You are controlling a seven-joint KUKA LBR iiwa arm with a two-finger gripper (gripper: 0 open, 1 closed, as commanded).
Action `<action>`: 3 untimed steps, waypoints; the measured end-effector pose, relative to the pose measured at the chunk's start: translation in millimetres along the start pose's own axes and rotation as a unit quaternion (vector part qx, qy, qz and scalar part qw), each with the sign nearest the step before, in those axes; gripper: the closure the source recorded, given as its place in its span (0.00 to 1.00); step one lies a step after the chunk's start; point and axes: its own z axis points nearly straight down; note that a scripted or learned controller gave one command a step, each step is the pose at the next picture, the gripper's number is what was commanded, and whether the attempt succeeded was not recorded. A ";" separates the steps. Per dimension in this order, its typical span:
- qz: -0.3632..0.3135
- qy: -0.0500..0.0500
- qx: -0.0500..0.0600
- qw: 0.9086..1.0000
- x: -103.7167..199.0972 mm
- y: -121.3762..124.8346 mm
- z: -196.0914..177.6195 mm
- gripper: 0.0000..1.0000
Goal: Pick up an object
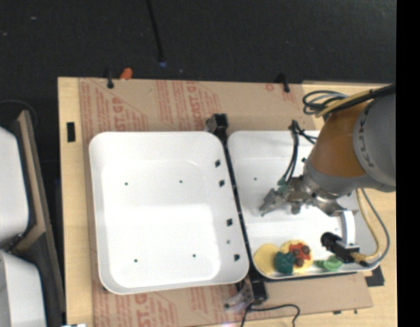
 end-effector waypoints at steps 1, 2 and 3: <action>0.000 0.000 -0.001 1.000 -0.4 -0.1 10.8 0.00; 0.001 0.000 -0.002 1.000 -1.1 0.4 -0.3 1.00; 0.000 -0.001 -0.004 1.000 -8.7 7.0 -58.5 1.00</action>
